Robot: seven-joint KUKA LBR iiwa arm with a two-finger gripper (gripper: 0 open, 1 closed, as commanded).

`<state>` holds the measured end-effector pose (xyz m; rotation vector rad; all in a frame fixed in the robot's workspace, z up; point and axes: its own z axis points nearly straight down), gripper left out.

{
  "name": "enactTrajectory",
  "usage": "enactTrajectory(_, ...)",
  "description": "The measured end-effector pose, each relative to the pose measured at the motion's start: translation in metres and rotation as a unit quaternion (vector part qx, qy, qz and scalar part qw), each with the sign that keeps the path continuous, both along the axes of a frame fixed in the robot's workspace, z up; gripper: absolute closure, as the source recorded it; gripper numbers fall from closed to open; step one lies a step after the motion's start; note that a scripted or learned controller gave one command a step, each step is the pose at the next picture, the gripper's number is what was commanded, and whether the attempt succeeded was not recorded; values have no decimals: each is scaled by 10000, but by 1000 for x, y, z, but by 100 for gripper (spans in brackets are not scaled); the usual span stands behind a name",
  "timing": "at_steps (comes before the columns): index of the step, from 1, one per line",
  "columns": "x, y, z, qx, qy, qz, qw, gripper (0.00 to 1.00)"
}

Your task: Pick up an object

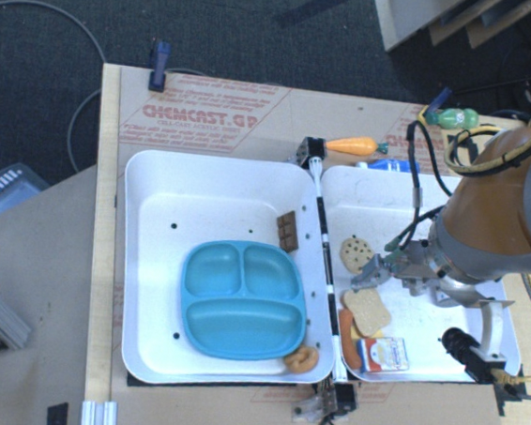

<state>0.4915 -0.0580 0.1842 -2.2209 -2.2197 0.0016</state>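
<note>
In the right bin point(390, 194), my gripper point(378, 272) hangs low at the end of the grey arm with its orange band point(493, 198). It is just right of a round speckled cookie point(355, 252) and just above a slice of bread point(368, 312). A red sausage point(346, 341) and a small printed carton point(386, 353) lie at that bin's front. I see nothing held in the gripper.
The left bin point(149, 242) holds a blue divided plate point(242, 299), a brown chocolate piece point(287, 230) and a tan pretzel-like item point(304, 358). An orange carrot point(352, 145) and a green toy point(451, 116) lie on the bench behind the bins.
</note>
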Motion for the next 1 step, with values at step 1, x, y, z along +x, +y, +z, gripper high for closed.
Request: enactTrajectory(1,29,-34,-73,-1,0,-2,10000,0)
